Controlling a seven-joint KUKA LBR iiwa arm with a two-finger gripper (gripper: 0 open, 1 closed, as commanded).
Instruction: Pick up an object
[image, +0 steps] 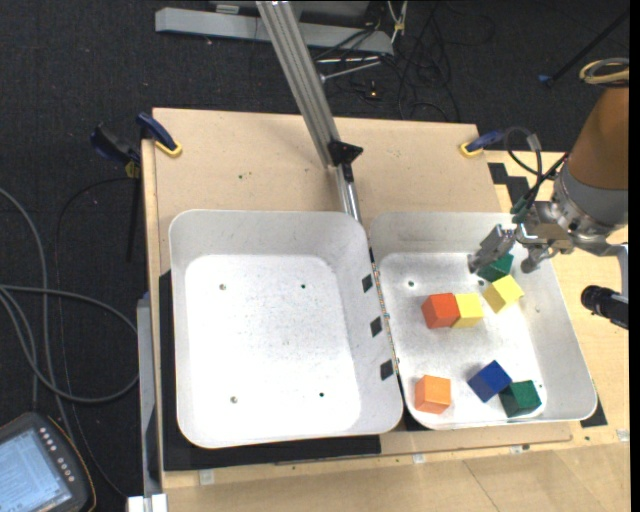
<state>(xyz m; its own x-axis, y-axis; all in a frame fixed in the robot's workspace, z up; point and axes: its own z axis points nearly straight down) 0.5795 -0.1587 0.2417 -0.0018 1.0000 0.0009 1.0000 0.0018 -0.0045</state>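
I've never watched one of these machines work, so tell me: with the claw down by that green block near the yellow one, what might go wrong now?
The gripper sits over a green block near the right bin's far wall. The view doesn't settle whether it has the block, so it may come up with nothing. A tilted yellow block lies close beside the green one and could get nudged.
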